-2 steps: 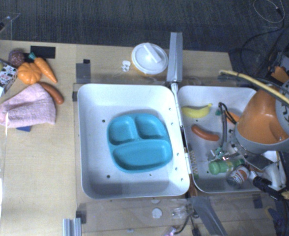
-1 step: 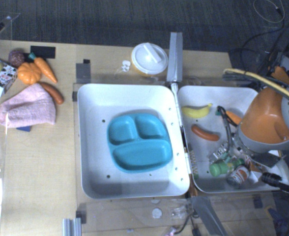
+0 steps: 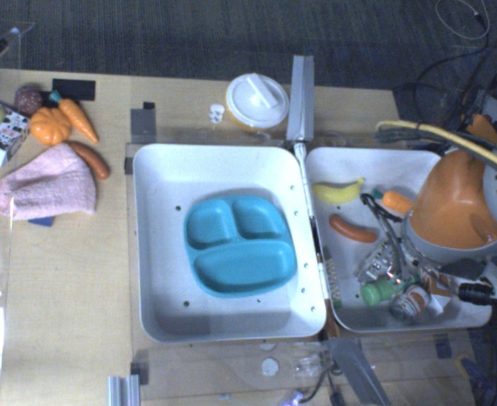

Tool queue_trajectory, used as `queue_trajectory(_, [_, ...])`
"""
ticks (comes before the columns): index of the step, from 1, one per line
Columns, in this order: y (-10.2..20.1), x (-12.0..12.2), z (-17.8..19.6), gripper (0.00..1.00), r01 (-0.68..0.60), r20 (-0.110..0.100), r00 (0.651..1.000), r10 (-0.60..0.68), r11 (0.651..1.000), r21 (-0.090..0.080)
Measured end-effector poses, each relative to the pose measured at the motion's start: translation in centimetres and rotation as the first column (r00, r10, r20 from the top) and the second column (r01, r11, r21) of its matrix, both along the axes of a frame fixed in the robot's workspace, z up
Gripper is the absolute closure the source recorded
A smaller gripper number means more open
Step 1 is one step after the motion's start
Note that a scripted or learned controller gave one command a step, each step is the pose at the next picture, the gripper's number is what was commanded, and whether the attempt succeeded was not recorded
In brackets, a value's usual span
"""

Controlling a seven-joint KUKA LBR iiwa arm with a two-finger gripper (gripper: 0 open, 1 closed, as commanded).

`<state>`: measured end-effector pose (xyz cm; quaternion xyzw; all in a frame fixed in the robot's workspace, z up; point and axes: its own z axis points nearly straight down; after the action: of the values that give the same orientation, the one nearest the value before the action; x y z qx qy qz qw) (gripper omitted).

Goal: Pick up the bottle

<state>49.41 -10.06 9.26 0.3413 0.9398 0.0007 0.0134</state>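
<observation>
Two white bins sit side by side on the counter point(image 3: 62, 294). The left bin point(image 3: 160, 184) carries a blue tray point(image 3: 240, 245) with three compartments, lying near its middle. The right bin point(image 3: 337, 307) carries the clutter, and I reach into it from the right, my orange band point(image 3: 456, 201) looming over its far side.

My hand point(image 3: 386, 256) hangs low over the bin's front half, a tangle of dark and shiny metal. I cannot tell how far its parts are spread.

The bottle point(image 3: 379, 293) lies on its side just below my hand, green, near the bin's front wall. Whether I touch it, I cannot tell. A brownish can point(image 3: 413, 303) lies right beside it, on its right.

Further back in the same bin lie a banana point(image 3: 337, 191), a sausage point(image 3: 352, 229) in front of it, and a small orange piece point(image 3: 396, 201) to the right.

Behind the bins stands a white lidded cup point(image 3: 258, 101). At the counter's far left lie a pink cloth point(image 3: 46, 189), a carrot point(image 3: 79, 118), a small pumpkin point(image 3: 49, 127) and another sausage point(image 3: 92, 161).
</observation>
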Motion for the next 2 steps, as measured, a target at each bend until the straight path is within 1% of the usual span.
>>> queue_trajectory(1, [-0.4, 0.1, 0.0, 1.00, -0.405, -0.001, 0.914, 0.405, 0.914, -0.009])
queue_trajectory(2, [1.1, 0.2, 0.1, 1.00, -0.759, -0.010, 0.651, 0.759, 0.651, -0.019])
